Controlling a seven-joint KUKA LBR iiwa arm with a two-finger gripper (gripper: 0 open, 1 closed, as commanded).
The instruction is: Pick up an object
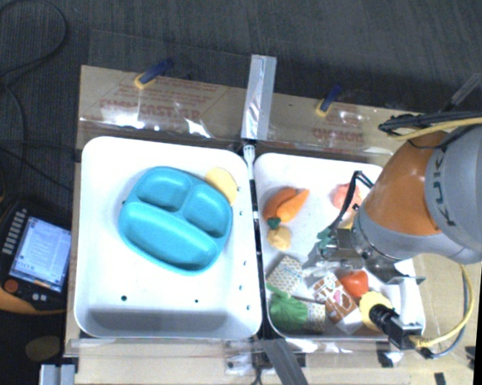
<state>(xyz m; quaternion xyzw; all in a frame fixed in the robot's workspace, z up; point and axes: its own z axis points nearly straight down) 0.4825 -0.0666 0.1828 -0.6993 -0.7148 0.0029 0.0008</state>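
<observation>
My gripper [330, 252] hangs low in the right white bin [258, 231], placed to reach the packets heaped at its near end; whether my fingers are apart, I cannot tell. Just behind lies the orange plastic carrot [286, 201], unheld.

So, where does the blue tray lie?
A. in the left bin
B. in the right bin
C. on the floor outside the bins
A: the blue tray rests inside the left bin, beside a yellow piece at its upper right edge.
</observation>
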